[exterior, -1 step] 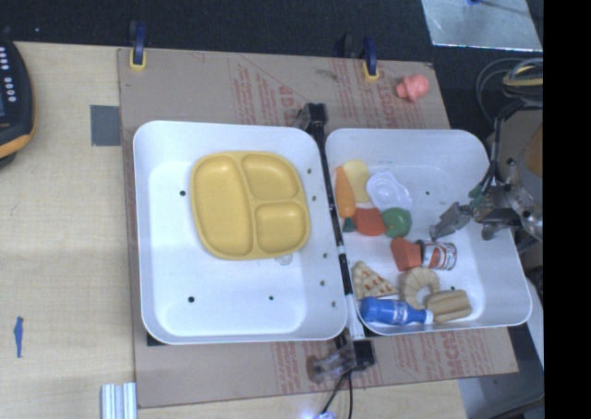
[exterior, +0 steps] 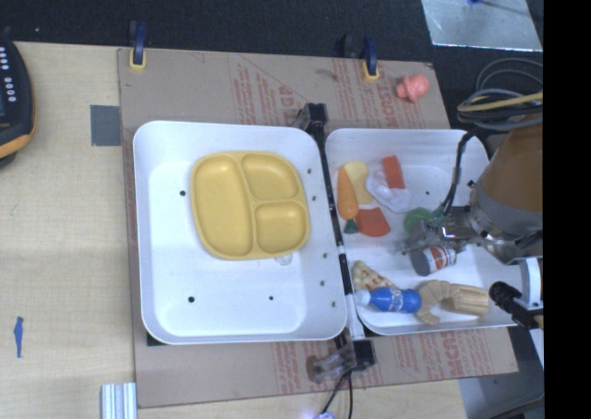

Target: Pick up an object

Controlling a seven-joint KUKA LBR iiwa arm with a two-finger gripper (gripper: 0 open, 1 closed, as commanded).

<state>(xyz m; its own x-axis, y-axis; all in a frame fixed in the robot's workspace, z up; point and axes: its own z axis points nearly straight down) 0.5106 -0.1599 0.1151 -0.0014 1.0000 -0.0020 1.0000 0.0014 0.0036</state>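
Observation:
My gripper (exterior: 423, 244) hangs low over the right bin (exterior: 420, 142), near its middle right, at the end of the grey and orange arm (exterior: 512, 188). Directly under it lies a small grey can with a red band (exterior: 436, 258), and a green object (exterior: 418, 220) sits just up and left of it. From this angle I cannot see whether anything is between the jaws. An orange carrot (exterior: 346, 191), a red block (exterior: 393, 171), a whitish clear piece (exterior: 381, 188) and a red-orange piece (exterior: 373, 221) lie in the bin's left half.
Along the right bin's near wall lie a blue bottle (exterior: 392, 299), a tan wooden figure (exterior: 454, 299) and a patterned tan piece (exterior: 367, 275). The left bin (exterior: 162, 223) holds a yellow divided plate (exterior: 249, 203). A pink object (exterior: 414, 87) sits on the cardboard beyond the bins.

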